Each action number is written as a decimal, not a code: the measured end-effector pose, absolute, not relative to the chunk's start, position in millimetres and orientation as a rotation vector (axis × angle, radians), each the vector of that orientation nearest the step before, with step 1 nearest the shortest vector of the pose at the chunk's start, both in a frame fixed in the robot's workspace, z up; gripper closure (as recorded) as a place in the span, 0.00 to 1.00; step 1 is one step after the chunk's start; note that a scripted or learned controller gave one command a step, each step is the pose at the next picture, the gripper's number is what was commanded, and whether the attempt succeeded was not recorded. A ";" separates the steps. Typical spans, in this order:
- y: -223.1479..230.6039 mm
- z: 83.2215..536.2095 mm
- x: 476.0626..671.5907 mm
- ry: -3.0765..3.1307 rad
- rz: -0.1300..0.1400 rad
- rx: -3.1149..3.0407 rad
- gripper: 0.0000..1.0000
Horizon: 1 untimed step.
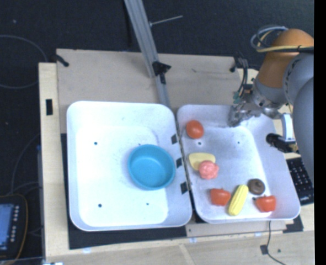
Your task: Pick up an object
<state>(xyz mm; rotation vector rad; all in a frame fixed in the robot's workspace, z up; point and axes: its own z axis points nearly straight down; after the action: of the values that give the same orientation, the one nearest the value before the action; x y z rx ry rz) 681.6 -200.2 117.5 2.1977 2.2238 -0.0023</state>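
Observation:
My gripper hangs over the far right corner of the right bin, below the orange-banded wrist. In that bin lie an orange-red ball, a pale yellow piece with a pink lump against it, a red piece, a yellow corn cob, a brown doughnut-like piece and another red piece. None of them is near the gripper. A blue bowl sits in the left bin.
A grey metal post slants from the top down to the gap between the bins. The arm's body takes up the right side, with a dark keyboard beyond the right bin. A small screen is at the lower left.

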 end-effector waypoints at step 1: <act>-201.6 186.1 679.9 2.222 0.010 2.211 1.00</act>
<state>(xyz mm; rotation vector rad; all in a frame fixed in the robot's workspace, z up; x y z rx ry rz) 679.9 -201.6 186.1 2.2113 2.2216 0.0101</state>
